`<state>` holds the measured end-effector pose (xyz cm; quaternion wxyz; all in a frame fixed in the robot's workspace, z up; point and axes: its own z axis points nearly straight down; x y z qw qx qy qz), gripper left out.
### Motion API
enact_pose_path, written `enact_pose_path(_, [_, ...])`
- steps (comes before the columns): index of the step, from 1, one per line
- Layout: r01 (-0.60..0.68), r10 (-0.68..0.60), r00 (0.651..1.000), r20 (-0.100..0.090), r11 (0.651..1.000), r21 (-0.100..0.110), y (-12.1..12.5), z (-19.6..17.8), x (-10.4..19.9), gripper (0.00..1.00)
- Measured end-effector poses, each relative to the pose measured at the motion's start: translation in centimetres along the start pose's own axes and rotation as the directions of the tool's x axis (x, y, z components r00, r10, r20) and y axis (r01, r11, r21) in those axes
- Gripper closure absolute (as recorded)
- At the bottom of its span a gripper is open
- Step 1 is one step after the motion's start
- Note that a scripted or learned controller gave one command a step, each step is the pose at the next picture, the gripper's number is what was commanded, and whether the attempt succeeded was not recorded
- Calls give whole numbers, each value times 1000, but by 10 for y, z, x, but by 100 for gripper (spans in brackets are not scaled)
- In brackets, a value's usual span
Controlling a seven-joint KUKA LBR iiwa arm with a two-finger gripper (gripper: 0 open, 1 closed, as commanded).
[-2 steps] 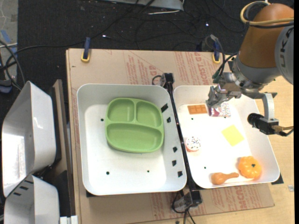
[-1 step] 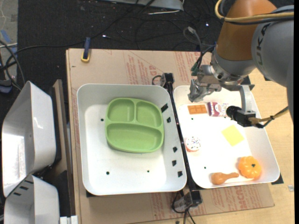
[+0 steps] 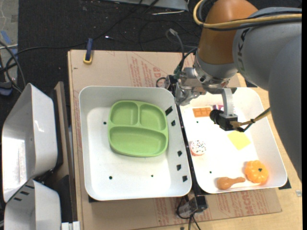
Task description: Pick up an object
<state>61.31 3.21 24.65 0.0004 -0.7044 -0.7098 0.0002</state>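
Observation:
My gripper (image 3: 185, 95) hangs over the back left corner of the right bin (image 3: 273, 143), close to the wall between the two bins. Just to its right, on the bin floor, lies a small orange block (image 3: 201, 111), with a bit of something pink (image 3: 217, 108) beside it. Further forward are a white and pink sprinkled doughnut (image 3: 198, 147), a flat yellow square (image 3: 239, 140), an orange pumpkin (image 3: 255, 171) and a tan pear-shaped piece (image 3: 229, 181). Nothing shows between the fingers.
The left bin (image 3: 91, 143) holds a green divided plate (image 3: 138, 128). The grey arm with its orange band (image 3: 225, 28) covers the back right of the bench. A blue and yellow tool (image 3: 88, 51) lies on the cardboard behind the left bin. White tubs (image 3: 29, 133) stand at the far left.

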Motion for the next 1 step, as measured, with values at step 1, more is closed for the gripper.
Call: enact_pose_path(1, [1, -1, 1000, -1, 1000, -2, 14, 15, 53, 100])
